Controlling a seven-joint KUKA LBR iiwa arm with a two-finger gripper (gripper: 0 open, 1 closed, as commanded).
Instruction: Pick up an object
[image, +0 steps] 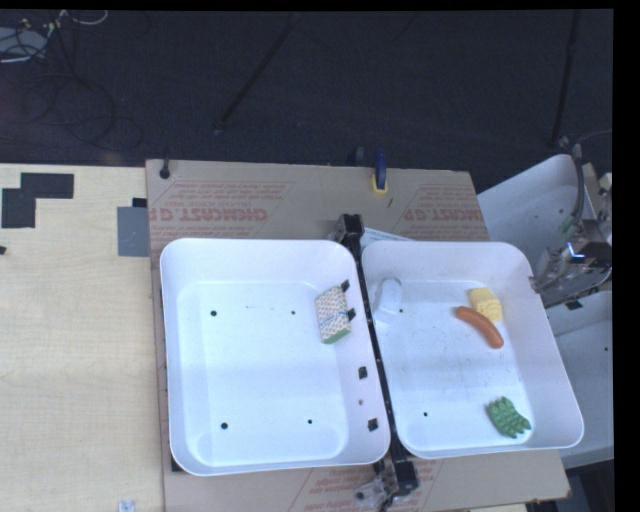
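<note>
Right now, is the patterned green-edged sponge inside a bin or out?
Inside: the patterned sponge lies in the left white bin, against its right wall.

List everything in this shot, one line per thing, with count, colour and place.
left bin: 1, white, left half of the bench
right bin: 1, white, right half of the bench
patterned block: 1, green and white, left bin, by its right wall
clear cup: 1, see-through, right bin, upper left
corn cob: 1, yellow, right bin, upper right
sausage: 1, orange, right bin, just below the corn cob
leafy toy: 1, green, right bin, lower right corner
arm: 1, grey, right edge, beside the right bin
</note>
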